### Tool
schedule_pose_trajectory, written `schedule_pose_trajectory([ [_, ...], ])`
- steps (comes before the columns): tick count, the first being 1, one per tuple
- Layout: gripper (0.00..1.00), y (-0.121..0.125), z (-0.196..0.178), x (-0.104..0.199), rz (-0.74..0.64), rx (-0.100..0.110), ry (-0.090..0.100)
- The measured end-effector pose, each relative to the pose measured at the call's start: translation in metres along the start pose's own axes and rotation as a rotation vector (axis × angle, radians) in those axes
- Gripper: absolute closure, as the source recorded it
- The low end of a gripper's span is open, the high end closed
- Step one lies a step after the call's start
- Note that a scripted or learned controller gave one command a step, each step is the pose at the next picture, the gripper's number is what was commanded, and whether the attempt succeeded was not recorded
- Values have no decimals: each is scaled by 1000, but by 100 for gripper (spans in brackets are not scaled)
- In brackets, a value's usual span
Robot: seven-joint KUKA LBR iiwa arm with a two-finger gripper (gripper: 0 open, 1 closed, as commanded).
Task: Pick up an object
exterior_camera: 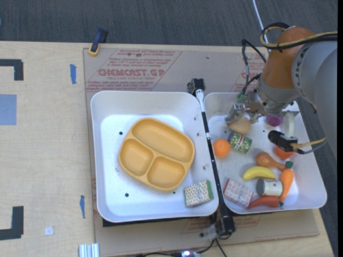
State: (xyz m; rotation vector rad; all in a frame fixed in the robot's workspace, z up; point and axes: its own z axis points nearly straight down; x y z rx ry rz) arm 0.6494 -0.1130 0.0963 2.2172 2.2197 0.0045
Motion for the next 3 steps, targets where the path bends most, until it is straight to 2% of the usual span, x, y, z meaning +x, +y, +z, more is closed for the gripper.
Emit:
schedule_pose_trajectory([
  [1,100,-47,-89,74,-1,6,2],
  [2,100,3,-89,125,0,4,2],
  [3,100,-21,-109,188,0,7,2],
])
